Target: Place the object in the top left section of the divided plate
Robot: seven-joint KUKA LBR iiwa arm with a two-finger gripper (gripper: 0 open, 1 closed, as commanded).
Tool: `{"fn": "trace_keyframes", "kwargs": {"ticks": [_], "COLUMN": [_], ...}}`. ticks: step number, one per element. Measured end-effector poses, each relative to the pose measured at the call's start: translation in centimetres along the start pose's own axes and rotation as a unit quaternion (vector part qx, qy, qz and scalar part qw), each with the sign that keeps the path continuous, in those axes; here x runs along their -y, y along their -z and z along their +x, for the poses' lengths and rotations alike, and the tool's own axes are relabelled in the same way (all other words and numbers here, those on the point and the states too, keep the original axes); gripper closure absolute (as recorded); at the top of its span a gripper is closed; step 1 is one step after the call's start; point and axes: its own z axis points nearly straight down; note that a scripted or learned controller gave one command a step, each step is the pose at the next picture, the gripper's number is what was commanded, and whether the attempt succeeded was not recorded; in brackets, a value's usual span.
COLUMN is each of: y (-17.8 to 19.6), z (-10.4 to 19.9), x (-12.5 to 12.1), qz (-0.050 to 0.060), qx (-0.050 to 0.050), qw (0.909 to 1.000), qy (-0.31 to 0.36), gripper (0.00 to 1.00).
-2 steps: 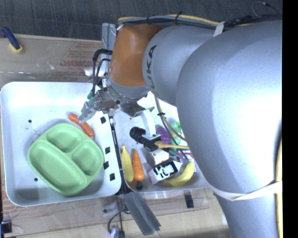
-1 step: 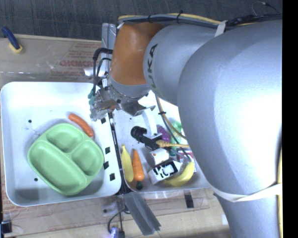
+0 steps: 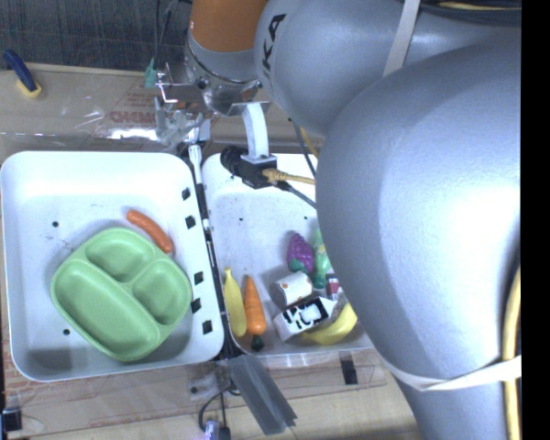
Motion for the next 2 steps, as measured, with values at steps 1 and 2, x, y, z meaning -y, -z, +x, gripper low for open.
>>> {"fn": "trace_keyframes", "kwargs": {"ticks": [1, 2], "y": [-9.9, -5.6], "z": [5.8, 7.5], "x": [4.1, 1.3], "qz": [0.003, 0.000], "qx": [0.000, 0.000], "qw": [0.9930, 0.9753], "qy": [0.118, 0.221], "gripper": [1.00, 1.00]}}
